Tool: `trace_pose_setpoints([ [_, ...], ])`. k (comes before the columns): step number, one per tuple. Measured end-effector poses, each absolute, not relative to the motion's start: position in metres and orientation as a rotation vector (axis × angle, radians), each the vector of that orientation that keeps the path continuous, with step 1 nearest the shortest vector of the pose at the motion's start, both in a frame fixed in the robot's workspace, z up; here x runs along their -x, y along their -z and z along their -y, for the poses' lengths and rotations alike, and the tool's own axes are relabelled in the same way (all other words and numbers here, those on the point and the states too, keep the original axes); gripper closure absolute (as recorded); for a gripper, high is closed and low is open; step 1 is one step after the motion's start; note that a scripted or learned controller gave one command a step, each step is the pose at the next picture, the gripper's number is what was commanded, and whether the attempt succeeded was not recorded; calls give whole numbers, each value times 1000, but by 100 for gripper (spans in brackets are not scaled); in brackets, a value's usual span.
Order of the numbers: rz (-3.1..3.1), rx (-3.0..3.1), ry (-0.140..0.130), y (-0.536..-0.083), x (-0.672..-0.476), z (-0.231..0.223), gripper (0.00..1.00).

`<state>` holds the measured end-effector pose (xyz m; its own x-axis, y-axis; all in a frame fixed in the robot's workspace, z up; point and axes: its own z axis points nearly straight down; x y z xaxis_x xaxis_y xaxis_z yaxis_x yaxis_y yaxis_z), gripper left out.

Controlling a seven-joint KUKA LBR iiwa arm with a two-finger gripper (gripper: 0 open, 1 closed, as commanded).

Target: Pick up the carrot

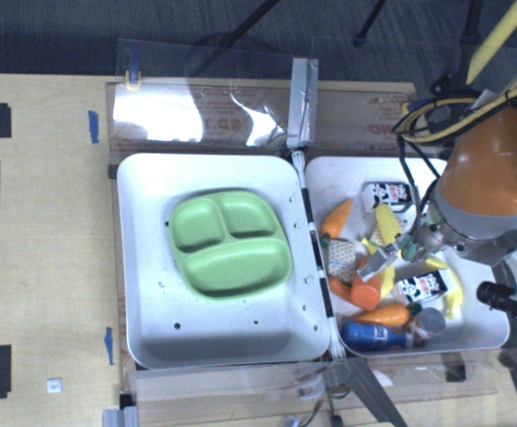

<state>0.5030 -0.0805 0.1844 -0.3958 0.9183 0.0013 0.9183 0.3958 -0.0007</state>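
The carrot (336,218), orange and tapered, lies in the right bin (485,332) near its left wall, towards the back. My gripper (384,259) is low over the middle of that bin's pile of toy food, to the right of the carrot and a little nearer the front, apart from it. The grey wrist and the orange band (489,172) rise behind it to the right. The gripper's tip is among the items, just above a red-orange piece (365,294).
Around the gripper lie a corn cob (387,224), two small printed cartons (390,192) (421,286), a banana (455,294), a mesh-patterned piece (341,256), another orange vegetable (384,314) and a blue bottle (374,334). The left bin (142,238) holds a green divided plate (230,241).
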Motion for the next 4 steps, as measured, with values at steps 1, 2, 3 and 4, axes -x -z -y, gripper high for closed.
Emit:
trace_pose_setpoints([
  [1,2686,1646,7,-87,-482,111,0],
  [2,2786,1467,5,-87,-540,127,0],
  [3,2742,1530,0,-86,-596,155,0],
  [4,2801,1296,-25,-89,-656,174,0],
])
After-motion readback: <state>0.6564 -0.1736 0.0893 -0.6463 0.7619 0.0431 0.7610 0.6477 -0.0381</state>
